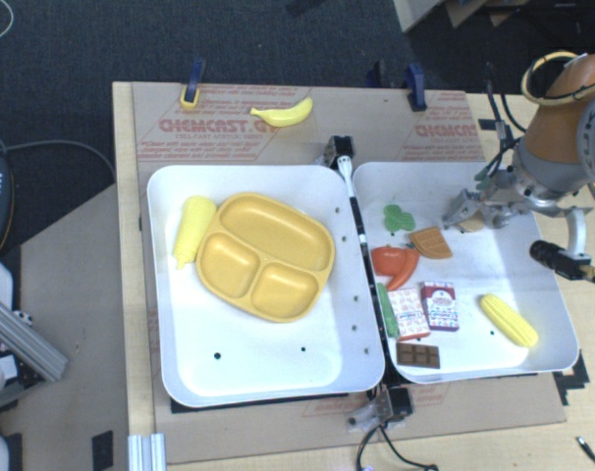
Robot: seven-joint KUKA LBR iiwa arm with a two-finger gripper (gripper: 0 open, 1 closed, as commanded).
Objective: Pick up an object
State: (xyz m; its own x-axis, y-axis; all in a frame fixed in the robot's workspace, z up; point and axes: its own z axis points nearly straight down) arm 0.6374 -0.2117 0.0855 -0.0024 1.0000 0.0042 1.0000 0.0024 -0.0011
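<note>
— Cardboard covered the bench, two white bins on it. Where was the gripper (461, 214)?

— Right of centre, just beside the brown toast piece (432, 242). Whether its pincer was apart, I couldn't tell.

— Step?

— Approach, I'd judge; next, descend on it. Right bin's far rim (415, 167) lay near; room stood toward the corn (509, 321).

I am wearing a grey shell with an orange band above my wrist. My hand (471, 214) is showing silvery metal. Black cables are trailing along me.
</note>
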